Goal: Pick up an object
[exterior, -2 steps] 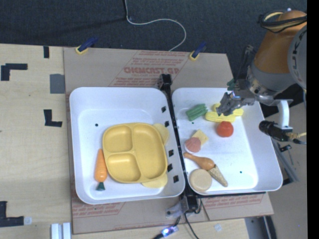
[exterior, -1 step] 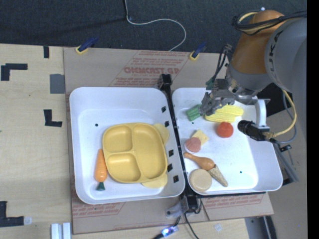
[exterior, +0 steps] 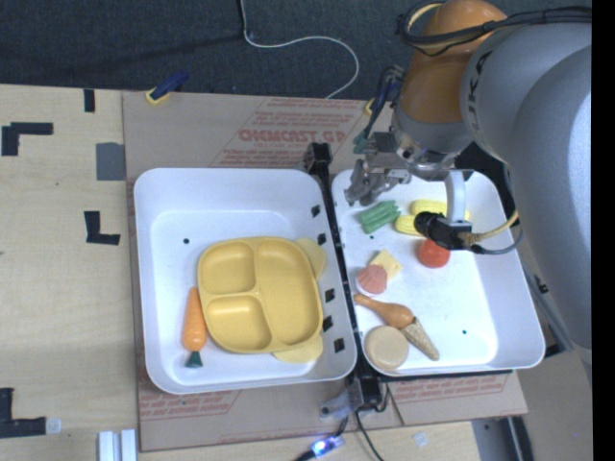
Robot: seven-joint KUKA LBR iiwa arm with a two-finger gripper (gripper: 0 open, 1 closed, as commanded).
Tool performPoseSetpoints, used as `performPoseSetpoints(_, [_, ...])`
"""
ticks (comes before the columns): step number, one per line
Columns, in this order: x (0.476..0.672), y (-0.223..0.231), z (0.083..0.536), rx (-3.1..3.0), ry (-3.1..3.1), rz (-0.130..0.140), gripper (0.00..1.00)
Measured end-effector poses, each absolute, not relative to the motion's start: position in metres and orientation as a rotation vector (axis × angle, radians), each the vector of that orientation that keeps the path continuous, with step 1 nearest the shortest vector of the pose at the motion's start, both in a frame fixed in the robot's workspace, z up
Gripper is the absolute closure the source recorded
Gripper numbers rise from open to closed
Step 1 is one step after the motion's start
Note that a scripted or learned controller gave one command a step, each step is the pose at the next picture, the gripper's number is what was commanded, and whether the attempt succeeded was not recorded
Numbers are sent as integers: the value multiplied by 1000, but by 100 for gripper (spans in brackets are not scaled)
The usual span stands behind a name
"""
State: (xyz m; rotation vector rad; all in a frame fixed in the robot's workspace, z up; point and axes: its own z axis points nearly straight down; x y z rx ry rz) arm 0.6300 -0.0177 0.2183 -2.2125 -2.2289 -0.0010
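Note:
My gripper (exterior: 369,186) hangs over the back left part of the right bin (exterior: 500,339), just above and left of a green toy vegetable (exterior: 380,216). Nothing shows between its fingers. Close by lie a yellow piece (exterior: 423,217) and a red tomato-like toy (exterior: 433,254), partly behind a black cable fitting. Further forward in the same bin are a yellow cheese wedge (exterior: 386,261), a pink piece (exterior: 373,279), a brown drumstick (exterior: 386,308), a round tan biscuit (exterior: 387,348) and an ice-cream cone (exterior: 421,338).
The left bin (exterior: 173,195) holds a yellow divided plate (exterior: 259,291) and an orange carrot (exterior: 193,323) at its left side. A black divider (exterior: 332,248) runs between the bins. The grey arm covers the right bin's back right corner.

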Motion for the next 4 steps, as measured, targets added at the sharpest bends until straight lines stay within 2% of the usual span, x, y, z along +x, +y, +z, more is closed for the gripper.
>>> performPoseSetpoints(1, [634,-22,226,-2217,-2225,1,100])
performPoseSetpoints(2, [628,-19,233,-2219,-2223,1,100])
performPoseSetpoints(3, [634,-17,221,-2219,-2223,5,100])
performPoseSetpoints(4, [630,-19,233,-2220,-2223,1,100])
